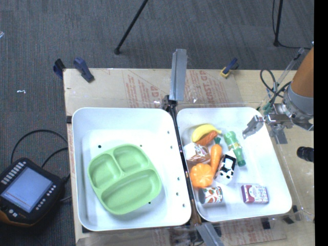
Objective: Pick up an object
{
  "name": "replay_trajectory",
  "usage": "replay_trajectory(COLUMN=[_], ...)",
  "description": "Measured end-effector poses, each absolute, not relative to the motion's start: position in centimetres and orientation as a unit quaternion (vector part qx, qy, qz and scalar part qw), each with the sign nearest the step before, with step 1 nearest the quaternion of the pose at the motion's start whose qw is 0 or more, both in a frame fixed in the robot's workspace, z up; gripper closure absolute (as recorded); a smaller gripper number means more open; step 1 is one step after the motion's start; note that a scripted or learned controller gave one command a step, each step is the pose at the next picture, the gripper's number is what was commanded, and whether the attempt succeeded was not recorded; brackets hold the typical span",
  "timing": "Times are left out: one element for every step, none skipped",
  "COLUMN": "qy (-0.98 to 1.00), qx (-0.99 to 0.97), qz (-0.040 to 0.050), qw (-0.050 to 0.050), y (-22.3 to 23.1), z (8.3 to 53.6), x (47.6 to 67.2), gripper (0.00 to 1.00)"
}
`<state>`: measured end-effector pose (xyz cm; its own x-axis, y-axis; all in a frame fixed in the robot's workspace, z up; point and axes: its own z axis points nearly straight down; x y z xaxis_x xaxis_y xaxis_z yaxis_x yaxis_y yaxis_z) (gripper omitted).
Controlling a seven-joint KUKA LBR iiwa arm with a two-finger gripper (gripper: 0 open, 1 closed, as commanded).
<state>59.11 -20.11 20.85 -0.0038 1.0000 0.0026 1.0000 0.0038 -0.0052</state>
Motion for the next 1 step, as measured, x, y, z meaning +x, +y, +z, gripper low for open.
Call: replay_trajectory(qy=[-0.757], qx=[-0.653], qz=[0.0007], qw=[0.002], y=[-15.19], z=[14.02], x=[64.36], gripper=[0.0])
